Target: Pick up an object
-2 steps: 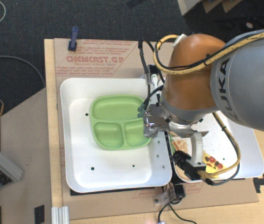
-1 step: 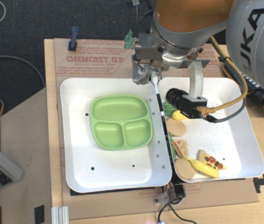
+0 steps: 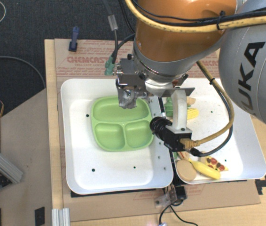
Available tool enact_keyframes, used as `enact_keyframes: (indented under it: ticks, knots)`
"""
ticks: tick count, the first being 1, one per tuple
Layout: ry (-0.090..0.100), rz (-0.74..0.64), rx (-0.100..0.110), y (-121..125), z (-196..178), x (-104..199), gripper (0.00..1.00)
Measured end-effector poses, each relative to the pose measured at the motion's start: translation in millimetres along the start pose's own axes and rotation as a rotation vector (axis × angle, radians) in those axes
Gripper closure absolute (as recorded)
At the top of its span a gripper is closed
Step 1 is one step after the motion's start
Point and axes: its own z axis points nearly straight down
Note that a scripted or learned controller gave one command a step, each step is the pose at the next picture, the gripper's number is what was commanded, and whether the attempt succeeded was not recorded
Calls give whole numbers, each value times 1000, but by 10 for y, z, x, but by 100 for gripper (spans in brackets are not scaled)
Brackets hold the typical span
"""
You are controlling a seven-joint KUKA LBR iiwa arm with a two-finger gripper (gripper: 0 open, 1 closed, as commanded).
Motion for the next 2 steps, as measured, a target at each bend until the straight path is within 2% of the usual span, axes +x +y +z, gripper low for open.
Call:
enact_keyframes:
  ticks: [1, 2]
  knots:
    - [-9, 22, 10, 4, 1199, -1134, 100]
    - [2, 9, -21, 28, -176, -1194, 100]
